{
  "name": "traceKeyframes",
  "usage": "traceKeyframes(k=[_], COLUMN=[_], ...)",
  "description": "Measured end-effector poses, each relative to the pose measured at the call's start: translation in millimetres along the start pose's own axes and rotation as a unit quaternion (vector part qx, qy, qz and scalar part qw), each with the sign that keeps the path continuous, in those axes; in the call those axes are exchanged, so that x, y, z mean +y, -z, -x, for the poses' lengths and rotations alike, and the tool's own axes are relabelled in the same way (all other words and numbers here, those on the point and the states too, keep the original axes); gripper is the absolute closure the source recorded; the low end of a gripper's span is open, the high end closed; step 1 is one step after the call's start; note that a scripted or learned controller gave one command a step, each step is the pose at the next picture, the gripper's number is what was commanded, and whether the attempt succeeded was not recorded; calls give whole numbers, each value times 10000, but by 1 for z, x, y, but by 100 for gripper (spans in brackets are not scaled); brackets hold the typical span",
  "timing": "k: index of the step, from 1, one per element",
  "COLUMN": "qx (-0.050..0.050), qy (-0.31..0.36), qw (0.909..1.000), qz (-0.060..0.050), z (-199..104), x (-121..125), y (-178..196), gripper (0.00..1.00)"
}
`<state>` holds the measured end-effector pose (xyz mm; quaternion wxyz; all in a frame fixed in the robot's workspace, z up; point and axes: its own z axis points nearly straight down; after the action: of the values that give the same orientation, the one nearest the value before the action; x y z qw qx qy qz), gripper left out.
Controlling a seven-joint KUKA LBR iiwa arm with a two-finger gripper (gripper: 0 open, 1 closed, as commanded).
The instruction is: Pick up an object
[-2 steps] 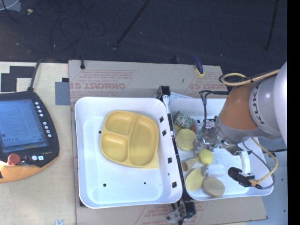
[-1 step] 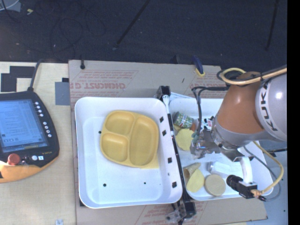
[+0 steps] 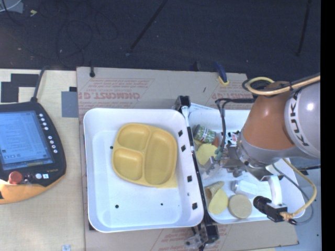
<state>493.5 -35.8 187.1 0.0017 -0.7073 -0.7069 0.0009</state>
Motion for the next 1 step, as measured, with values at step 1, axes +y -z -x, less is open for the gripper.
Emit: traceKeyframes(k=[1], qx=[-25], qy=[-13], qw=[10000], qz=[21], z=[49], x=[62], y=[-100], gripper=[0])
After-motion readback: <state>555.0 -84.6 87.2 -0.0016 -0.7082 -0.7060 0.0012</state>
